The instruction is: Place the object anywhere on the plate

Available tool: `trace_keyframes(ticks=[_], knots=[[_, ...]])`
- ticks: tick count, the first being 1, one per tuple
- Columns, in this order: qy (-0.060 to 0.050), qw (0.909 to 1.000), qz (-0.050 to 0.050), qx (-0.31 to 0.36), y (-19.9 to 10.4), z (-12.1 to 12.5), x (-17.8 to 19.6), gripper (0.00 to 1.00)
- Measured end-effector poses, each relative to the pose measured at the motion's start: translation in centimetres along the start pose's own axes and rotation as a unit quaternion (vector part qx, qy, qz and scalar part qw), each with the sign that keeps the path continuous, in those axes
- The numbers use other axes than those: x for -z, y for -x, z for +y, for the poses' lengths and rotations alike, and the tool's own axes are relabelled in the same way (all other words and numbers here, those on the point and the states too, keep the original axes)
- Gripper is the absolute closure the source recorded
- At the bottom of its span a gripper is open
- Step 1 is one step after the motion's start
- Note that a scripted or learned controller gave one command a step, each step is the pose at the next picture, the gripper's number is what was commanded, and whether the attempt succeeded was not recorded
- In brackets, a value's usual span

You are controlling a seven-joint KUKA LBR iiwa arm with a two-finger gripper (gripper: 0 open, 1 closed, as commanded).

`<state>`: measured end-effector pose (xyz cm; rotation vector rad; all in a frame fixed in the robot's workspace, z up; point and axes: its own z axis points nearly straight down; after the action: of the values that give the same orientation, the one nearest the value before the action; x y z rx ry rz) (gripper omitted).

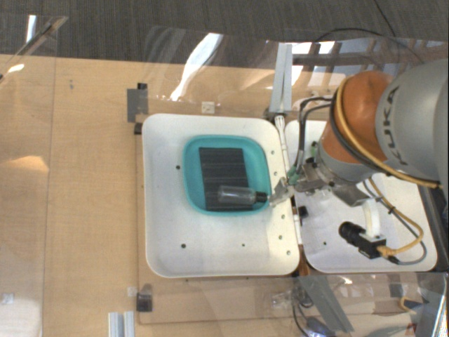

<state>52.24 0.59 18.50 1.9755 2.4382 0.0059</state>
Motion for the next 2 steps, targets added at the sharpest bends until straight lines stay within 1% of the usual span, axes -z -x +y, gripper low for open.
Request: trace_keyframes(ticks=[1, 2], knots=[[0.001, 0.9985, -0.001, 0.055, 4.1, 7.5, 2.4, 0.0], [-0.001, 0.9991, 0.0, 0.042, 11.1, 4.8, -2.8, 0.0]])
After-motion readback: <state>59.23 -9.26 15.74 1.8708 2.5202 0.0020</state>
